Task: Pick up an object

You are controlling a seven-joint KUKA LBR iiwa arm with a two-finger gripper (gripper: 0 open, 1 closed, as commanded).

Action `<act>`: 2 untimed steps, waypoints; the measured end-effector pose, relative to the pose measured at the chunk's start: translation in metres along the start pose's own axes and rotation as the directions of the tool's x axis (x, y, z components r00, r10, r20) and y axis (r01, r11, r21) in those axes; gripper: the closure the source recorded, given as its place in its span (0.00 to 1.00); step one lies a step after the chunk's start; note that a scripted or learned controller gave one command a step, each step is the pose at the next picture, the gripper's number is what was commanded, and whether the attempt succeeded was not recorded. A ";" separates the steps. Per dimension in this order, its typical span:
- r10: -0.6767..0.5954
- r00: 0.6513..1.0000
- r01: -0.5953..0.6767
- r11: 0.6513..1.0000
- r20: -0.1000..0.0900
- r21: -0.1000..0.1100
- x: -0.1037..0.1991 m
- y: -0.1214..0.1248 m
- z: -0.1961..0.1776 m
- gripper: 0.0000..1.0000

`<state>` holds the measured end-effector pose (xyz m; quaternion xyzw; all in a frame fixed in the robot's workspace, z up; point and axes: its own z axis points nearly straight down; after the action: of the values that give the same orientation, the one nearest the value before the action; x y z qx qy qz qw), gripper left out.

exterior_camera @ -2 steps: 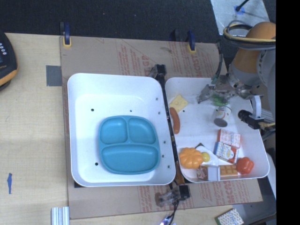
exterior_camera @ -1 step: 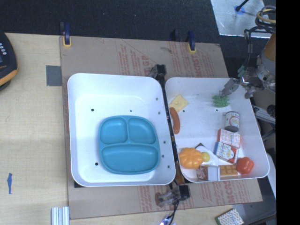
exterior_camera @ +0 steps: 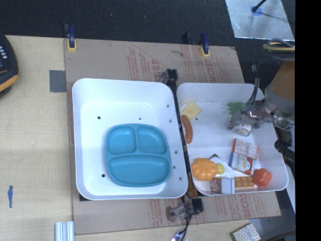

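Two white bins sit side by side on the bench (exterior_camera: 30,134), on a brown cardboard sheet (exterior_camera: 150,64) held by two blue clamps (exterior_camera: 70,36) at its far edge. The left bin (exterior_camera: 88,99) holds one thing: a blue divided plate (exterior_camera: 138,154) with three compartments, lying flat near the bin's middle.

The right bin (exterior_camera: 210,92) holds the loose objects. Along its left wall lie one pale yellow wedge (exterior_camera: 191,109) and, just beside it toward the near edge, one brown sausage (exterior_camera: 187,128). In the near left corner sits one orange pepper (exterior_camera: 204,169), touching one small yellow piece (exterior_camera: 220,168). One red tomato (exterior_camera: 261,176) rests in the near right corner, with one tan waffle block (exterior_camera: 243,183) just beside it and one grey block (exterior_camera: 226,186) next to that. One red and white carton (exterior_camera: 243,155) lies tilted between the tomato and the bin's middle. One green leafy item (exterior_camera: 234,106) lies near the far right corner.

The arm (exterior_camera: 283,84) reaches over the right edge of the right bin. The jaws (exterior_camera: 244,122) are low over the bin floor beside the green item, with a pale object (exterior_camera: 244,130) just under them; I cannot tell whether they are spread or closed, nor whether they touch it.
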<state>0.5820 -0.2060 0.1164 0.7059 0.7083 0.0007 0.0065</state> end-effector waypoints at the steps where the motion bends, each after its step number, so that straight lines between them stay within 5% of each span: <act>1: -0.003 1.000 0.003 1.000 -0.008 0.008 -0.005 0.076 0.025 0.00; 2: -0.002 1.000 0.002 1.000 -0.009 0.014 0.011 0.074 0.025 0.00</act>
<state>0.6562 -0.1948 0.0921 0.7052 0.7090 -0.0012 -0.0019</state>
